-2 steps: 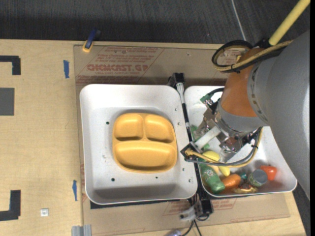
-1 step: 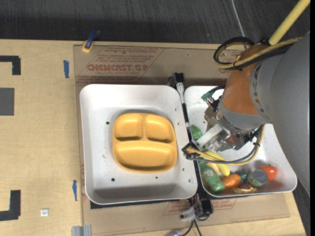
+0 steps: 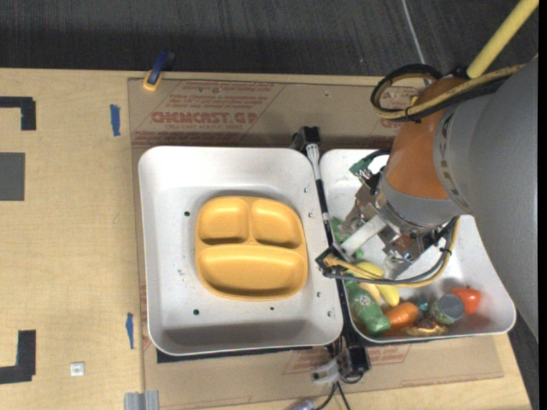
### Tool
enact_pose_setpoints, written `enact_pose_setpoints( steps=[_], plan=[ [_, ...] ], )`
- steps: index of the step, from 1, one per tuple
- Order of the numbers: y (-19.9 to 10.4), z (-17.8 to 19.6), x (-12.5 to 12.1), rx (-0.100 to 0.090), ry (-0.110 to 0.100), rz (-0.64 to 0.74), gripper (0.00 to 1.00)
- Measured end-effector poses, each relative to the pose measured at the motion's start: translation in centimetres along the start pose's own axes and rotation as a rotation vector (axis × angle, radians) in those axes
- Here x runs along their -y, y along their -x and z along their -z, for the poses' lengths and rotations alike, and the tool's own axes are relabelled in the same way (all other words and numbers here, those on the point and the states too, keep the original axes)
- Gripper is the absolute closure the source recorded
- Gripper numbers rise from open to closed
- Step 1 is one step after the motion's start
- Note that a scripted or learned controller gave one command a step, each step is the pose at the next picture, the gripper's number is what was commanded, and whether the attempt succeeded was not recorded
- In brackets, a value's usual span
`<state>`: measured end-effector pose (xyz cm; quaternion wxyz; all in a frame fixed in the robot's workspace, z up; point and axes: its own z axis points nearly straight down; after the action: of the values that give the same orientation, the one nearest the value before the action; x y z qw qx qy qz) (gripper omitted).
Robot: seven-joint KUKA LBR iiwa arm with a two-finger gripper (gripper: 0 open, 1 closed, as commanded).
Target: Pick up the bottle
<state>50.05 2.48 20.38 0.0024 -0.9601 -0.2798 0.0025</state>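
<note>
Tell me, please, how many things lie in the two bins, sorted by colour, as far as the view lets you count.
Yellow: 2, the divided plate and a banana
Green: 1, a green item
Orange or red: 2, one and one
Total: 5 clearly countable; the arm hides more of the right bin.

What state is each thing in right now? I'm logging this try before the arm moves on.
Gripper: down inside the right bin, fingers hidden.
Right bin: crowded with small items.
Green bottle: lying on its side, apart from the gripper.
Banana: lying flat beside the bottle.
Yellow divided tray: right way up in the left bin.
Left bin: holds the tray.
</note>
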Motion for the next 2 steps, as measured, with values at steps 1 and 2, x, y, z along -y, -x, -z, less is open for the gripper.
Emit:
enact_pose_setpoints(
  steps=[1, 2],
  plan=[
    [-0.1, 1.0, 0.0, 0.000, 0.000, 0.004, 1.00],
    [-4.0, -2.0, 2.8, 0.000, 0.003, 0.461, 1.00]
  ],
)
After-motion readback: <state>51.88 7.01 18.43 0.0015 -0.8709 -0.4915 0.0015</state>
